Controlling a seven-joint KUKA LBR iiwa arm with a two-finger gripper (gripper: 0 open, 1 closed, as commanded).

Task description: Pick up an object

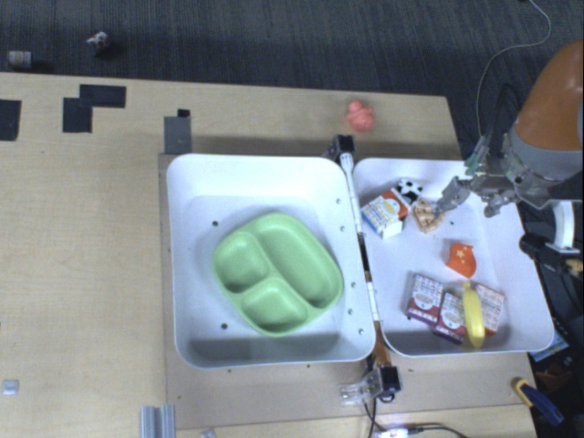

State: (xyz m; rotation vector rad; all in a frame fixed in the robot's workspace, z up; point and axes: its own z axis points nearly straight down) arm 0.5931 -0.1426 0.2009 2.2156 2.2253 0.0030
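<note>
Where toys crowd it, claw (pixel 449 199) hovers.

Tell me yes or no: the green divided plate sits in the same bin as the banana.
No. The green divided plate lies in the left bin, while the banana lies in the right bin on the red-and-white packets.

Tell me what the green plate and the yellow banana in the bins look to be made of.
Green plate: likely moulded plastic, one even pale green, matte, with soft rounded dividers between three sections. Banana: probably a plastic toy, uniformly bright yellow with a smooth look, though it is too small to be sure.
</note>
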